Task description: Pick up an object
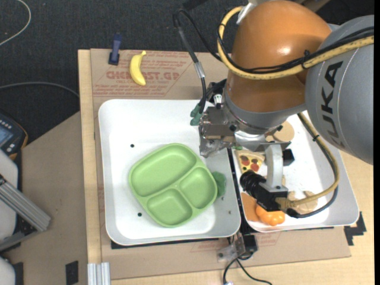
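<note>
A light green divided plate lies in the left white bin. A darker green piece peeks out from under its right edge. The right bin holds a pizza-slice toy, an orange object at the front and a tan piece. My gripper hangs low over the divider between the two bins, just behind the plate's far right corner. The wrist covers most of it, and nothing is seen held in it.
A yellow banana and a small blue item lie on the cardboard behind the left bin. A small dark green thing sits at the back of the left bin beside the wrist. The arm hides much of the right bin.
</note>
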You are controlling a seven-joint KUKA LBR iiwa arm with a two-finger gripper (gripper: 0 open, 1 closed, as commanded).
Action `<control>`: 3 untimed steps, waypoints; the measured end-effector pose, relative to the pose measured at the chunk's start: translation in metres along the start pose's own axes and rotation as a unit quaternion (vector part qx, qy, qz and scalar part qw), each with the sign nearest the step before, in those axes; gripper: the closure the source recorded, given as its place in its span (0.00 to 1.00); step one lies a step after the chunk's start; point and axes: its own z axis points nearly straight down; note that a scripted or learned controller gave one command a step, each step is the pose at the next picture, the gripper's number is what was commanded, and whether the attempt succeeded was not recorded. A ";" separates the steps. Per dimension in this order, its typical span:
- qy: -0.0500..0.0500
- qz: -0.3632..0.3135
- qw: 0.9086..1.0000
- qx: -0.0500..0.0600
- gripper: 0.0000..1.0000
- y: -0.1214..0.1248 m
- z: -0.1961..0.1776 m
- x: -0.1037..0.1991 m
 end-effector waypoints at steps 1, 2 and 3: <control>0.002 -0.001 1.000 -0.006 1.00 0.001 -0.015 0.001; 0.002 -0.001 1.000 -0.007 1.00 0.002 -0.025 0.001; 0.003 -0.005 1.000 -0.007 1.00 0.000 -0.059 0.069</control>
